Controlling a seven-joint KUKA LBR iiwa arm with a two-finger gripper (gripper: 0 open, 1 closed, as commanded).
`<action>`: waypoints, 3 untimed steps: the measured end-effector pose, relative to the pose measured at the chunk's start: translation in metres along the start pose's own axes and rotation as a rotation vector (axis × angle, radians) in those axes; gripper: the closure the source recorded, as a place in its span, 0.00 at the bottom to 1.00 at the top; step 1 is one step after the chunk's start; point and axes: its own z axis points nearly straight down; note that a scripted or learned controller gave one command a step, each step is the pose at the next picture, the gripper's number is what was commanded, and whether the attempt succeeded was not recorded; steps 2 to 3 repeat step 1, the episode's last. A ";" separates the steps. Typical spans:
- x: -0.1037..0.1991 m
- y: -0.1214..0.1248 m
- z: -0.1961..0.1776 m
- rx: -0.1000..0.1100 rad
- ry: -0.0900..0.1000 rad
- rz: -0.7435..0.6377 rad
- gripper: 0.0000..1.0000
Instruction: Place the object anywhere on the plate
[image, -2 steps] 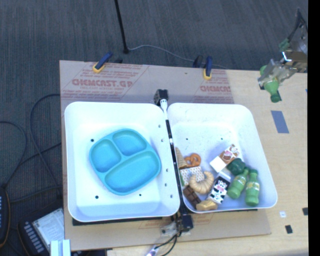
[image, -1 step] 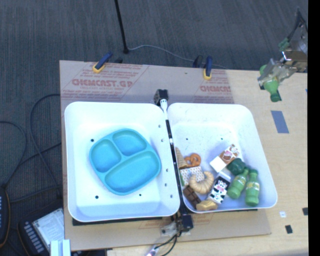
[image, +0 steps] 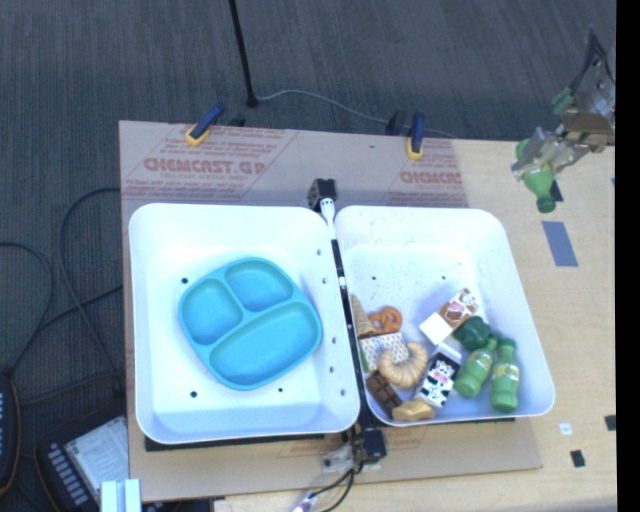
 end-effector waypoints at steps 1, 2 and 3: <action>0.000 0.010 0.000 -0.002 -0.001 -0.001 1.00; 0.000 0.010 0.000 -0.002 -0.001 -0.001 1.00; 0.000 0.010 0.000 -0.002 -0.001 -0.001 1.00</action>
